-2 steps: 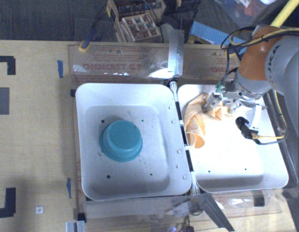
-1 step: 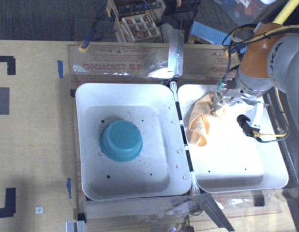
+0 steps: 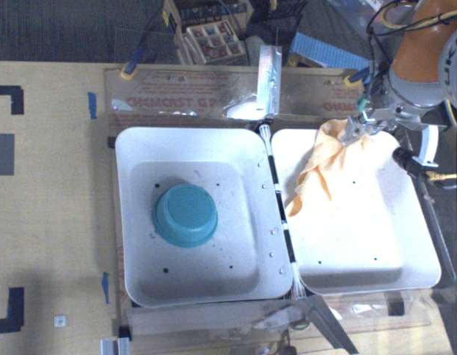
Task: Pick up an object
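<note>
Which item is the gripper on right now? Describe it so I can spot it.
Look in the right-hand white bin, near its far edge. A limp pale-orange cloth hangs from the gripper, trailing toward the divider; the other item, a rigid teal bowl, sits in the left bin.

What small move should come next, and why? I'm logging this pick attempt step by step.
Probably lift straight up a little. The end effector appears pinched on the top of the orange cloth, whose lower end drapes down toward the right bin's floor. A short lift would show whether the grip holds.
</note>
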### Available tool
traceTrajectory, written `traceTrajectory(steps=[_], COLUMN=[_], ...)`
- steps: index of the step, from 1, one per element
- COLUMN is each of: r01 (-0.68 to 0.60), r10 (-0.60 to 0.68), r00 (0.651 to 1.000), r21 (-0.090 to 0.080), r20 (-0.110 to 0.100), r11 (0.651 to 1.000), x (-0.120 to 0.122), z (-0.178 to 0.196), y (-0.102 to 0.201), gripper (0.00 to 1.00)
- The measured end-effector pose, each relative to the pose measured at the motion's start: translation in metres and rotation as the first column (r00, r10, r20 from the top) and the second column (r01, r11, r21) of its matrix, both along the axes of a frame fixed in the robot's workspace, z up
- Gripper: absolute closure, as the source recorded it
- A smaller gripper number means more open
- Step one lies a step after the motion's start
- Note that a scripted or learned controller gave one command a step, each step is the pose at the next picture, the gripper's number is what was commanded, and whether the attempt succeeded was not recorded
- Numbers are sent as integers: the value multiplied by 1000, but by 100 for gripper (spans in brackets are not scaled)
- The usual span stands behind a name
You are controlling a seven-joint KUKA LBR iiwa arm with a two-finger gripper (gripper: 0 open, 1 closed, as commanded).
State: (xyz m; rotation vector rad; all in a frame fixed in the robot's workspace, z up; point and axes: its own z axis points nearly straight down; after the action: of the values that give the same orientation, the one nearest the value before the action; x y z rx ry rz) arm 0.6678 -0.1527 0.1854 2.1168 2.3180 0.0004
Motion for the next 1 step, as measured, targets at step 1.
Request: traceTrajectory(steps=[1], r01=[217], r10=[-217], r00=[976], r21=[0], r20=[1], r11=[976], x=[-31], z=[75], y=[-15], gripper=[100])
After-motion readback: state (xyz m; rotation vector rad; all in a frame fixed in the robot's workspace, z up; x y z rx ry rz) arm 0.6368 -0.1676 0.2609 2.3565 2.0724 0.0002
